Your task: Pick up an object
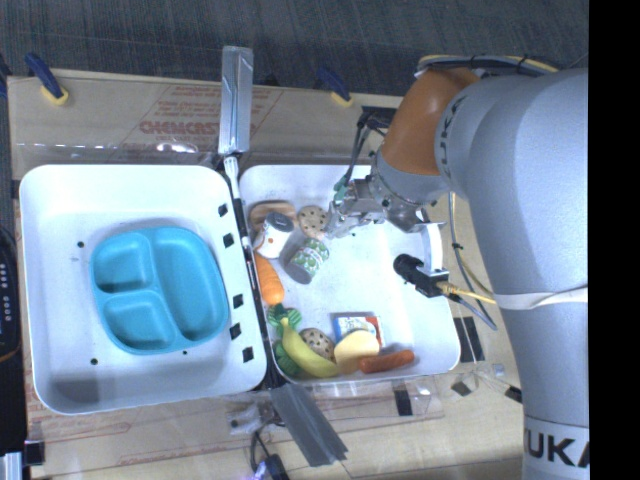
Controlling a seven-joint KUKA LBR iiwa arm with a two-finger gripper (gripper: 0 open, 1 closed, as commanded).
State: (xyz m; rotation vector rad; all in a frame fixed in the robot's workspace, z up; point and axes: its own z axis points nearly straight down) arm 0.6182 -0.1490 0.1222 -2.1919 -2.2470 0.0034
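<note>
My gripper (341, 218) hangs over the upper middle of the right bin (400, 298), just right of a chocolate-chip cookie (311, 218) and above a small tipped-over can with a green pattern (306, 258). Nothing shows between the fingers. Along the bin's left side lie a bread roll (270, 211), a small white bottle (271, 236) and an orange carrot (270, 280). At the bin's front sit a banana (303, 354), a second cookie (318, 342), a small boxed item with a blue label (355, 326), a pale yellow wedge (356, 346) and a sausage (387, 362).
The left bin (45, 268) holds a blue divided tray (158, 290). A black cable plug (417, 274) from the arm hangs over the right bin's right side. The large grey arm body (510, 218) covers the bench to the right. The right bin's centre is bare white floor.
</note>
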